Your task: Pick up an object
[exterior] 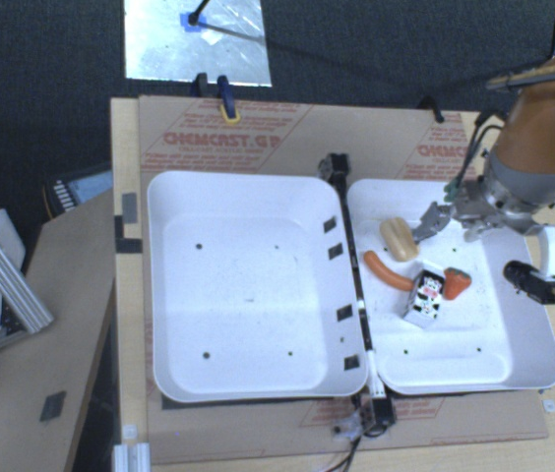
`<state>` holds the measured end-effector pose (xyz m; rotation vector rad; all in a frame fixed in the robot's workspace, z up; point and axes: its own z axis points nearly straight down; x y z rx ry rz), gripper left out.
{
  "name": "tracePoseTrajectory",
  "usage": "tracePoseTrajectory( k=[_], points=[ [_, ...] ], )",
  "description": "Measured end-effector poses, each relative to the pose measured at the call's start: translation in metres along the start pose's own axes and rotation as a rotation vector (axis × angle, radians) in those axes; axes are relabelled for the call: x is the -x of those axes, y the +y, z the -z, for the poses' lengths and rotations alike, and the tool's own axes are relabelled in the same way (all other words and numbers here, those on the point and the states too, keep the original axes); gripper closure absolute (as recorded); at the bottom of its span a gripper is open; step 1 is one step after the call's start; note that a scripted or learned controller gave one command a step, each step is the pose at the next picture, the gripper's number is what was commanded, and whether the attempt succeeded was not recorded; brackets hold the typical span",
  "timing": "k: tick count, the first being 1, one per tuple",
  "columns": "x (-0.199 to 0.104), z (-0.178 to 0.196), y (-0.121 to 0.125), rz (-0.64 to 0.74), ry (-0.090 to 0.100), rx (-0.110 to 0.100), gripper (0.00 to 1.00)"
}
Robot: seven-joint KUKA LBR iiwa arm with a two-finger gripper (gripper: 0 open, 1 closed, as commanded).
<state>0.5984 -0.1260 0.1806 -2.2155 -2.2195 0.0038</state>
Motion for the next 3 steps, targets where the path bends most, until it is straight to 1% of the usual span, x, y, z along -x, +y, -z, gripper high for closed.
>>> tracePoseTrajectory(
  k=[1, 2, 3],
  points=[
    [-0.002, -0.064, -0.089, -0.003, 0.001, -0.004, 0.00],
    [0.042, -0.012, -0.029, 0.002, -0.005, 0.011, 0.00],
    [0.037, -0.071, -0.036, 0.003, -0.004, 0.023, 0.00]
  ],
)
